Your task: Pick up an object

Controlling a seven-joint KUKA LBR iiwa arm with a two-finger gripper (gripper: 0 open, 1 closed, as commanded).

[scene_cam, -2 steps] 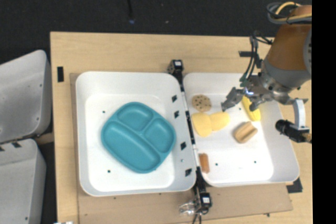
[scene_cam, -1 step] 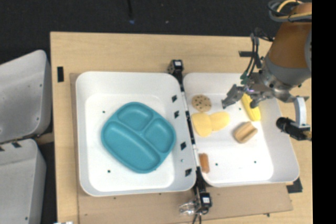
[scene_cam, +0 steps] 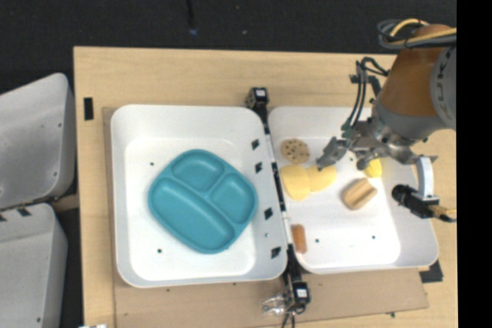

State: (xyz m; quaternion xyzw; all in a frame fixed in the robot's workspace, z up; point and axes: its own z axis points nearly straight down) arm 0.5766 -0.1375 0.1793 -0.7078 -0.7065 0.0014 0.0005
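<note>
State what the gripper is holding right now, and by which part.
It cannot be told. The gripper hangs low over the right bin, near the yellow piece and the small yellow item, but no object shows in it.

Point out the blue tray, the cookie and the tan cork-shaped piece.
blue tray (scene_cam: 201,200): camera view, on its middle divider.
cookie (scene_cam: 294,150): camera view, centre of its round face.
tan cork-shaped piece (scene_cam: 358,193): camera view, middle of its side.

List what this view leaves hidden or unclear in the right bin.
- Gripper: jaws' state lost against the wrist's bulk.
- Small yellow piece: partly covered by the gripper.
- Arm: cut off at the view's right.
- Cookie: surface detail too small to read.
</note>
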